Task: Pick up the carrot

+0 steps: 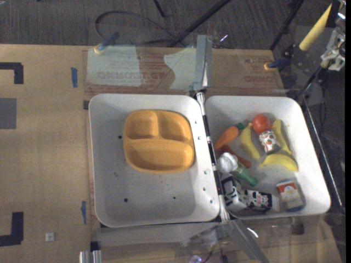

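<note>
Where the arm comes in at the upper right edge of the frame, a pale, blocky piece of hardware sits beside a slanted yellow bar (pixel 315 28), high over the floor and well apart from both bins. I take that piece for the gripper (pixel 335 52), but it is cut by the frame edge and blurred, so I cannot tell if it is apart or together. Nothing is in it that I can make out.

The carrot (pixel 226 137) lies in the right bin (pixel 312 147), in that bin's upper left part, close to the wall shared with the left bin (pixel 104 169). It is a short orange cone lying on a slant, thick end toward the lower left, narrowing toward the upper right, where a small green tip shows. Its upper surface is uncovered.

Just to the right of its green end a yellow banana (pixel 247 142) runs downward, about touching it. Above and right of that sits a red tomato (pixel 261 123), with a small red-and-white pack (pixel 269 142) below it and a second banana (pixel 280 160) curving along the right. Below the carrot are a whitish round object (pixel 227 161) and a green-tipped piece (pixel 248 177). Toward the bin's lower edge lie a black-and-white cow-patterned carton (pixel 251 199) and a small blue-edged packet (pixel 289 194).

The left bin holds an orange divided plate (pixel 159 139) in its upper half. Both bins rest on a tan worktop (pixel 44 158).
</note>
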`<state>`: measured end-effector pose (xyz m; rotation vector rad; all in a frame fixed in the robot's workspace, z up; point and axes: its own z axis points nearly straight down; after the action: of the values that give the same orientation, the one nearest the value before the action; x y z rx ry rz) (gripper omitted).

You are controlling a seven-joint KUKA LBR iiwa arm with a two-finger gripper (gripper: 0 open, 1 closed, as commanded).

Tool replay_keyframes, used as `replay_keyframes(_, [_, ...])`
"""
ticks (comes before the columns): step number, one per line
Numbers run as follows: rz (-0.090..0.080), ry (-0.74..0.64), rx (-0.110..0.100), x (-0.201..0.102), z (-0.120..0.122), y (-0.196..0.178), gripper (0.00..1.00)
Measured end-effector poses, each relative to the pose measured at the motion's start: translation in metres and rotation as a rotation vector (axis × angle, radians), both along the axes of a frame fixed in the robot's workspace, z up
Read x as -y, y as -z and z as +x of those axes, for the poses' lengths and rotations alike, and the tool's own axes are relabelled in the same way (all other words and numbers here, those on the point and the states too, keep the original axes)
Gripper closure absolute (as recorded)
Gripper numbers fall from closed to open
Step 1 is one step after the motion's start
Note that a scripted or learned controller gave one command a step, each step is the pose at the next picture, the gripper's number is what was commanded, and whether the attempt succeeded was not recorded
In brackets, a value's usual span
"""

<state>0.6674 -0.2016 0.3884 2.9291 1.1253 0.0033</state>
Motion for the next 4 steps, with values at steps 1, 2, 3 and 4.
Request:
replay_keyframes(1, [0.004,0.424,-0.008,0.007,-0.038,0.015,1.0])
replay_keyframes(2, [0.004,0.424,-0.007,0.021,-0.048,0.103,1.0])
replay_keyframes(3, [0.006,0.532,-0.008,0.021,-0.056,0.115,1.0])
replay_keyframes(4, [0.006,0.351,-0.008,0.021,-0.077,0.144,1.0])
